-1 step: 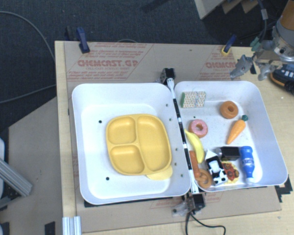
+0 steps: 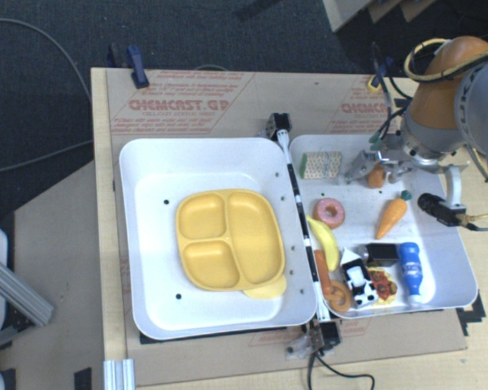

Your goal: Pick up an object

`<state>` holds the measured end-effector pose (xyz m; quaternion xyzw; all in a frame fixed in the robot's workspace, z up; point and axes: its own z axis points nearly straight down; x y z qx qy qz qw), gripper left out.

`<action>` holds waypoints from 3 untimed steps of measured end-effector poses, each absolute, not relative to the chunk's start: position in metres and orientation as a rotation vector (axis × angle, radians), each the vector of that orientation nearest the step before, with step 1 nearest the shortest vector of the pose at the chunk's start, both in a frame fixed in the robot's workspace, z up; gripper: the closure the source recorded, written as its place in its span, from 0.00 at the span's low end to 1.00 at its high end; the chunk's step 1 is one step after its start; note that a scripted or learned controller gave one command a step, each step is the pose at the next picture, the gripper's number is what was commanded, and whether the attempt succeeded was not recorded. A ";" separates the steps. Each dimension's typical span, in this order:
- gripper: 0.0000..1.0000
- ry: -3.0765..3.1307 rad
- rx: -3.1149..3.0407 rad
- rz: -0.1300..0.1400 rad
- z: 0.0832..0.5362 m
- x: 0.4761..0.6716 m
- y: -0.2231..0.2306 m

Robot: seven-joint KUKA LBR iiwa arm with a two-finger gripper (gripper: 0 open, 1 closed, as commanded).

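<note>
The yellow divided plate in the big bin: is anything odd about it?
Yes. The yellow divided plate sits askew in the left bin, and a paler yellow piece pokes out from under its lower right edge. I cannot tell what that piece is.

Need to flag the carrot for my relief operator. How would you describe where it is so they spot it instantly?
Look in the right-hand bin, near its middle. The carrot lies there tilted, right of the pink donut and above the blue bottle: the one plain orange cone tapering to a point.

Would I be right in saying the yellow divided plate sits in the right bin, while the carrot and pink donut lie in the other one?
Not quite: the camera view shows the yellow divided plate in the left bin; the carrot and pink donut lie in the right bin.
</note>
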<state>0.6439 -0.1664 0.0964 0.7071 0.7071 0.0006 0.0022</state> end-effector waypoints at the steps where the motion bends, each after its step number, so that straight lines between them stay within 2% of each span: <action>1: 0.00 2.223 2.220 -0.001 0.085 0.667 -0.163; 2: 1.00 2.222 2.217 0.001 0.096 0.667 -0.162; 3: 1.00 2.224 2.219 0.003 0.186 0.624 -0.084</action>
